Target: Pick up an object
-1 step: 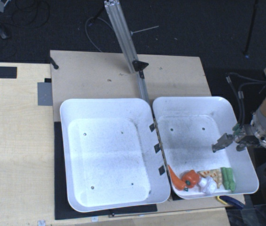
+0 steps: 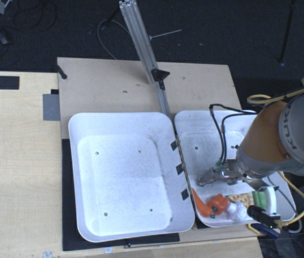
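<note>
We record a bench (image 2: 114, 85) of pale board bearing two shallow white bins side by side; the left bin (image 2: 87, 138) is the larger in view, with small dark marks on its floor; the right bin (image 2: 195, 128) touches it along a shared edge fitted with three small black clips (image 2: 179, 168).

We note the arm (image 2: 273, 138), grey with an orange band, entering from the right and covering much of the right bin; its gripper (image 2: 204, 180) hangs low over the middle of that bin, pointing toward the shared edge; we cannot tell from this slant how the tool is set, nor whether anything lies in it.

We list the objects gathered at the near end of the right bin, just below the gripper; an orange object (image 2: 212, 204) with a long tapered end lying toward the shared edge; a white crumpled item (image 2: 237, 211) just beside it on the right; a green item (image 2: 259, 199) near the bin's right wall; a pale speckled piece (image 2: 240, 198) between the orange and the green.

We also enter a slanted aluminium rail (image 2: 141, 42) rising from the far side of the bench; black cables (image 2: 222, 125) looping over the right bin; a yellow cable (image 2: 259, 98) beside the arm.
</note>
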Motion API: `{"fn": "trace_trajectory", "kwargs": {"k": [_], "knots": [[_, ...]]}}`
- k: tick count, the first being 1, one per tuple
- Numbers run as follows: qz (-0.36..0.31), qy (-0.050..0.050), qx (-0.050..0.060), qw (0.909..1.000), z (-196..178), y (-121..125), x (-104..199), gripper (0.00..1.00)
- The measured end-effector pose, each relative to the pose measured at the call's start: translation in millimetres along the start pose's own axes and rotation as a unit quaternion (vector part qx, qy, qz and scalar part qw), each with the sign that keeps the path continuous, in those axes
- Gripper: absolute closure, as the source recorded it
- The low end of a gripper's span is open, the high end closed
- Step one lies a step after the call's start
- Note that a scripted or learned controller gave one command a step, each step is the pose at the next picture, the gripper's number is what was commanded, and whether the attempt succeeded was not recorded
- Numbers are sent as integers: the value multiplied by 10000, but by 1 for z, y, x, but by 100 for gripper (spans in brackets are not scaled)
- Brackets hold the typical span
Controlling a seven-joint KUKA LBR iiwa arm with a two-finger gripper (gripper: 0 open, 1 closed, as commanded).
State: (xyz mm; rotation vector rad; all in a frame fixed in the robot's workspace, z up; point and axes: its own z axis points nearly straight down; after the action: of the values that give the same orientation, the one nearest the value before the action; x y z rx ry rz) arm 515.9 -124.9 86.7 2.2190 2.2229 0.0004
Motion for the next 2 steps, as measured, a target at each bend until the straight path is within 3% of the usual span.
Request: {"fn": "trace_trajectory", "kwargs": {"k": [1, 2], "knots": [[-28, 13, -29, 10000, -103, 27, 101, 0], [6, 0, 7, 10000, -110, 25, 96, 100]]}}
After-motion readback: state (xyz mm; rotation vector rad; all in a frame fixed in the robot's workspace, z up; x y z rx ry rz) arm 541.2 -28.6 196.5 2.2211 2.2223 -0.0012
